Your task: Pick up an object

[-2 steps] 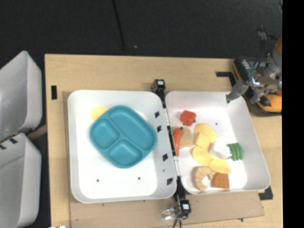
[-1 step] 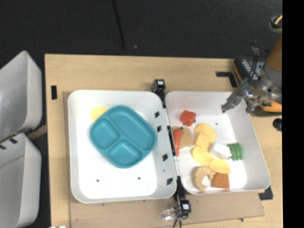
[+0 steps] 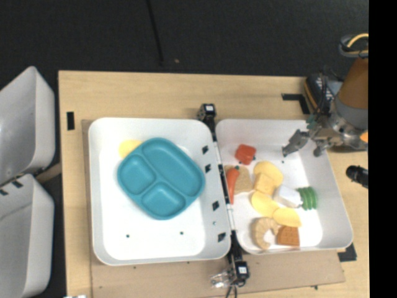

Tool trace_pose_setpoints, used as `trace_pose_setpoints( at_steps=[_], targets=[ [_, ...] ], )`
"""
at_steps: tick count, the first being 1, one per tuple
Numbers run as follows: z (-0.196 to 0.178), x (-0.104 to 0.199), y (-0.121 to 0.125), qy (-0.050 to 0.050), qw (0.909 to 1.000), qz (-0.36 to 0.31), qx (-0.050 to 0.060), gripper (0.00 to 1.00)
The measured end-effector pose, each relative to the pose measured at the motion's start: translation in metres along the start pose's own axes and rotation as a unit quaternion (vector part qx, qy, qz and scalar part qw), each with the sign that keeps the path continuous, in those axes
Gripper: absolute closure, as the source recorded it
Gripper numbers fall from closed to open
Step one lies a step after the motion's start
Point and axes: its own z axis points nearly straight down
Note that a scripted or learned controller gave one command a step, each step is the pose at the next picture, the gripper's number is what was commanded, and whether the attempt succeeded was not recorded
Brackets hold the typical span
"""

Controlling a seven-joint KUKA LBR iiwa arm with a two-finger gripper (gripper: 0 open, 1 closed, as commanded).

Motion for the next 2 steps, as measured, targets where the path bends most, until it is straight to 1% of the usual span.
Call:
trace_pose_setpoints(
  at_steps=[1, 2],
  targets=[
    [0.05, -0.01, -0.006, 0.0, 1.0, 0.0, 0.0, 0.0],
    [0.085, -0.011, -0.006, 0.0, 1.0, 0.001, -0.001, 0.0]
  ],
)
